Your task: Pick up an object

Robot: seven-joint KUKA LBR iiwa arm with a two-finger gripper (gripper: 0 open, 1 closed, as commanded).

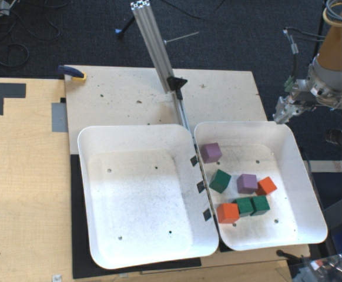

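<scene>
The right bin (pixel 300 157) holds several small blocks: two purple ones (pixel 211 153) (pixel 247 183), green ones (pixel 220 181) (pixel 252 206), and two orange ones (pixel 267 185) (pixel 228 212). My gripper (pixel 281 113) hangs at the right, just outside the right bin's far right corner, above the bench edge. It sits well away from all the blocks. Nothing shows between its fingers.
The left bin (pixel 94 157) lies beside the right one, with black clips along the shared wall. A slanted aluminium rail (pixel 154 46) rises behind the bins. A blue and yellow clamp (pixel 72 72) sits at the bench's far left corner.
</scene>
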